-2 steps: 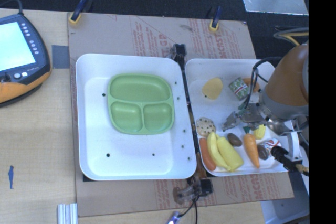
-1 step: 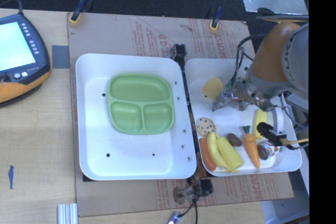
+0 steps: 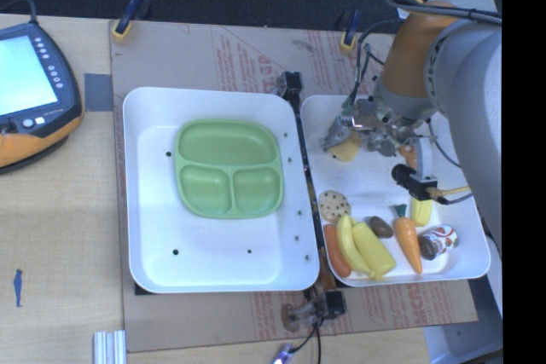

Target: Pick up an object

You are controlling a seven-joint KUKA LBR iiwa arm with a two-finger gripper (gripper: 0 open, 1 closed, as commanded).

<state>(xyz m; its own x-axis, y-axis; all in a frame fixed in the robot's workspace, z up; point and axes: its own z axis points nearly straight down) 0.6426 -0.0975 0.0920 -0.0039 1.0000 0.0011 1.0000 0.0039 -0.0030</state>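
My gripper (image 3: 345,135) is low in the far left part of the right bin (image 3: 474,268), reaching in from the right. A small pale yellow piece (image 3: 345,152) lies right under and against its tip; I cannot tell whether it is gripped. Nearer the front lie a speckled cookie (image 3: 333,204), a banana (image 3: 345,240), a yellow block (image 3: 374,249), a red sausage (image 3: 333,254), a carrot (image 3: 409,245), a small brown piece (image 3: 380,227), a yellow cube (image 3: 421,210) and a red-and-white can (image 3: 438,241).
The left bin (image 3: 145,183) holds a green divided plate (image 3: 229,167). A control pendant (image 3: 30,94) rests on the bench at far left. An orange bit (image 3: 412,156) lies behind the wrist. The bins' shared wall runs close to the left of the gripper.
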